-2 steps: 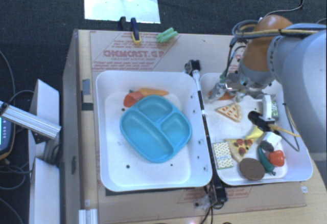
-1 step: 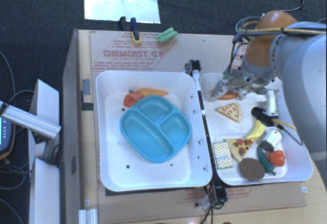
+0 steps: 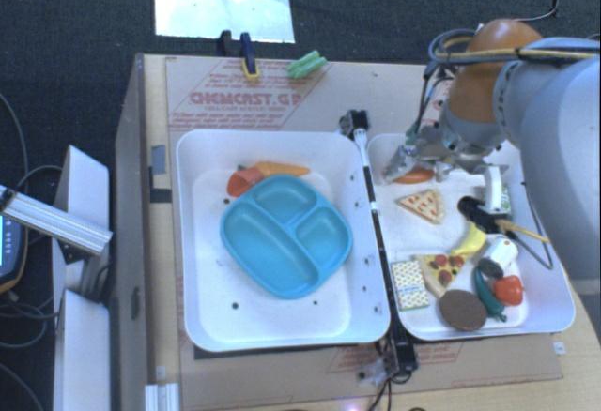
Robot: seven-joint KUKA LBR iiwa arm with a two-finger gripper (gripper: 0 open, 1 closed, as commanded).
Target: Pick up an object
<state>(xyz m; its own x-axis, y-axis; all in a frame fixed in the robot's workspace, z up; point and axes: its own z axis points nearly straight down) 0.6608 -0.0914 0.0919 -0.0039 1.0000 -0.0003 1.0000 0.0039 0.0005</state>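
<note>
Grey arm reaches from right, wrist bent down, hand [image 3: 414, 159] low.

A robotics lab: an industrial arm [image 3: 526, 90] over a cardboard-covered worktop [image 3: 272, 95], loose cables [image 3: 19, 175], and toy food in white bins [image 3: 202, 212].

Red print reading "CHEMCAST" followed by letters like "G P" is showing on the brown protective sheet [image 3: 246, 92] covering the surface behind the bins, while the smaller red lines beneath are staying illegible.

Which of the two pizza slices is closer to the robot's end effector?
The plain triangular slice, just below the end effector; the other slice lies lower, by the brown disc.
</note>
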